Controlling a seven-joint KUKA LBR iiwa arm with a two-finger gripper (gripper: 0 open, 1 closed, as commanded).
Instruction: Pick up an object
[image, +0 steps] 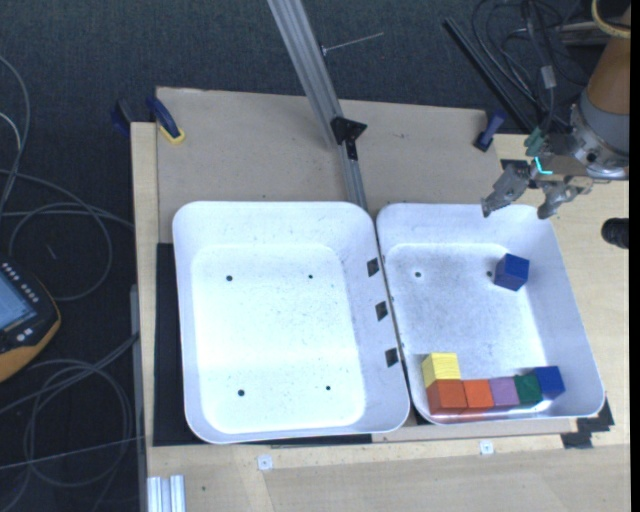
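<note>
Nearest, a row of coloured blocks (487, 388) lies along the front wall of the right bin (570, 330) on the pale wooden desk (250, 130). Farther back, a blue cube (511, 271) sits alone; beyond it the claw (524, 203) hovers released, over the bin's rear rim, with dark carpet (70, 90) and cables (40, 230) around.

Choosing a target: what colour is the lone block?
Blue, clearest in the camera view.

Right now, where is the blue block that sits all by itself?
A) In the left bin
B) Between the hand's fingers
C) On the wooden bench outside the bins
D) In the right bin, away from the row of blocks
D: the lone blue block lies on the floor of the right bin, apart from the row of blocks along the near wall, with the hand above the bin's far edge.
</note>
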